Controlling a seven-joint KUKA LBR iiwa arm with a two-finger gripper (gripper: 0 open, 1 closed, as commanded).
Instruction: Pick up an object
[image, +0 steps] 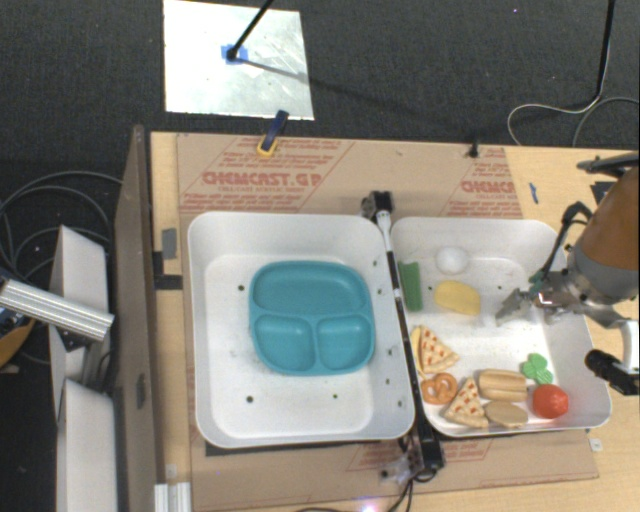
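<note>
The gripper, fingers spread and holding nothing, hung over the right bin just right of the yellow piece, apparently approaching; descent and closing remained.

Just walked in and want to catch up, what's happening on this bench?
A grey robot arm reaches into the right white bin from the right, its gripper hovering low beside a yellow wedge-shaped toy cheese. Nothing sits between its fingers. Toy pizza slices, a red tomato and other play food lie nearby. The left white bin holds a teal divided plate.
</note>
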